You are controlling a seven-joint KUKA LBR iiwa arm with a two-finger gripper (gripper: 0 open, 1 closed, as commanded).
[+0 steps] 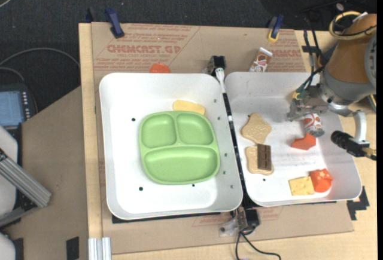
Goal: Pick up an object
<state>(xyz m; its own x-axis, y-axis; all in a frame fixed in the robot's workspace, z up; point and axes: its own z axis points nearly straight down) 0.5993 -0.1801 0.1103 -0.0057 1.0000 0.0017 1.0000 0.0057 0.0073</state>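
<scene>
The arm reaches in from three o'clock, its orange band high at the right edge, and the gripper (pixel 301 110) hangs low over the upper part of the right bin (pixel 272 82). Whether it is spread or pressed together I cannot tell; the metal at the tip is a dark tangle from this angle.

What matters for the next move is what lies closest beneath it. Just beside the tip, toward four o'clock, sits a small red-and-white can (pixel 313 124) (lying tilted, I think, with its long axis running roughly from ten to four o'clock). A little further on toward six o'clock from the gripper is an orange-red wedge (pixel 303 143), close to the can but apart from it. Nothing looks pinched at the tip, so I judge the grasp not yet made.

The other candidates are further off: a tan cracker-shaped piece (pixel 256 128) near nine o'clock from the gripper, a brown-and-cream bar (pixel 261 159) toward seven, and a yellow cheese block (pixel 301 186) touching a red tomato-like piece (pixel 322 180) at the bin's lower corner.

The left bin (pixel 114 133) holds a green divided plate (pixel 178 147) with a pale yellow slice (pixel 190 107) at its twelve o'clock, well away from the arm.

The can looks the likeliest target; a short shift toward four o'clock would centre it.
</scene>
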